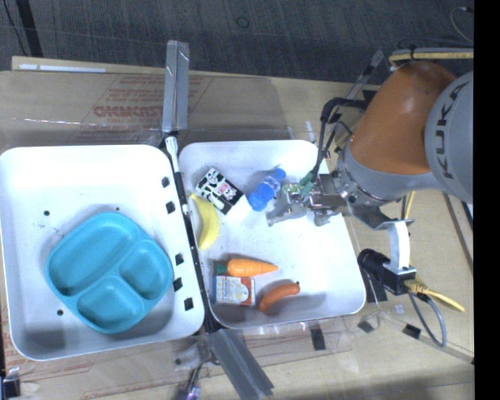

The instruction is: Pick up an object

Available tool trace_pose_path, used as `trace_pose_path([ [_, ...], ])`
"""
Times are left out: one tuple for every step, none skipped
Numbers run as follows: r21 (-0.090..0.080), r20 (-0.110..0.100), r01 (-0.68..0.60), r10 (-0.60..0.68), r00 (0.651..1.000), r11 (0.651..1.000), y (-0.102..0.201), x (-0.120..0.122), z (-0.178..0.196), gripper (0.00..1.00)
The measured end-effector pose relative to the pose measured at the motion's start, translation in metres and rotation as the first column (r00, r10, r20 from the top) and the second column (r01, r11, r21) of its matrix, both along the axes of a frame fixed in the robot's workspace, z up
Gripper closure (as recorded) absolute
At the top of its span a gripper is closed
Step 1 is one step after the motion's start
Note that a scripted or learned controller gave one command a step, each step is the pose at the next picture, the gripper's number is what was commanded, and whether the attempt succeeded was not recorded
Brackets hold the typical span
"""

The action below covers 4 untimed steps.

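The right bin (333, 257) holds several objects. A blue bottle (267, 189) lies near its back. A black-and-white patterned box (217, 189) sits to the bottle's left. A yellow banana (206, 221) lies along the left wall. Toward the front are an orange carrot (252, 267), a small juice carton (233, 290) and a reddish sausage (278, 295). My gripper (290, 206) hangs over the middle of this bin, just right of and below the blue bottle. I see nothing held in it.
The left bin (33, 182) holds a blue divided plate (108, 271). A raised divider (183, 223) separates the two bins. The arm's orange band (392, 123) and grey wrist loom over the right bin's right edge, with cables (400, 282) beside it.
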State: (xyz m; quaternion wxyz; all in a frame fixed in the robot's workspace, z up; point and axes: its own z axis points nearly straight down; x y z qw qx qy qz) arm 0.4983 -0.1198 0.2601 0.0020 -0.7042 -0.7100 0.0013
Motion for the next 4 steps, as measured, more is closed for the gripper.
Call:
trace_pose_path([
  [0.000, -0.002, 0.090, -0.090, 0.996, 0.996, 0.018, -0.015, -0.134, 0.00],
  [-0.005, 0.031, 0.016, -0.015, 0.999, 1.000, 0.022, -0.013, -0.156, 0.00],
  [-0.005, 0.020, 0.010, -0.010, 1.000, 1.000, 0.021, -0.016, -0.152, 1.00],
  [-0.005, 0.020, 0.010, -0.009, 1.000, 1.000, 0.021, -0.016, -0.152, 0.00],
])
